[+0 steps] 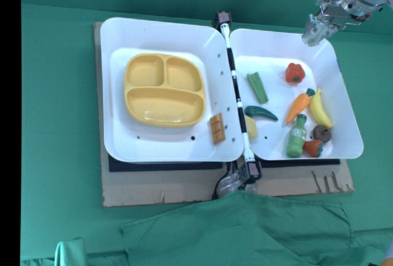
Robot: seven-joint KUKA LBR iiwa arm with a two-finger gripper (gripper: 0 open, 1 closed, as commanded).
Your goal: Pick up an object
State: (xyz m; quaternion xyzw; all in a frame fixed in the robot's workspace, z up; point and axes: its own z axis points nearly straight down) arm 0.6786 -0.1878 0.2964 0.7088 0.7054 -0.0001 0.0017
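Right bin [344, 142]: smooth plastic food — round red pepper [295, 73], tapered carrot [297, 108], curved banana [320, 109], green bottle [296, 136], flat celery [258, 87]. Gripper [313, 32] hovers over far right corner; whether it is open or grasping cannot be told. Left bin [116, 136]: glossy yellow divided plate [164, 89].

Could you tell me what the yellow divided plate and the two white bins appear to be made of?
The yellow divided plate looks like moulded plastic: uniform colour, rounded compartment ridges and a soft sheen along its lower rim. The left bin and right bin also look like plastic, smooth and semi-glossy, with rounded corners and curved lips; coated metal cannot be ruled out from this view.
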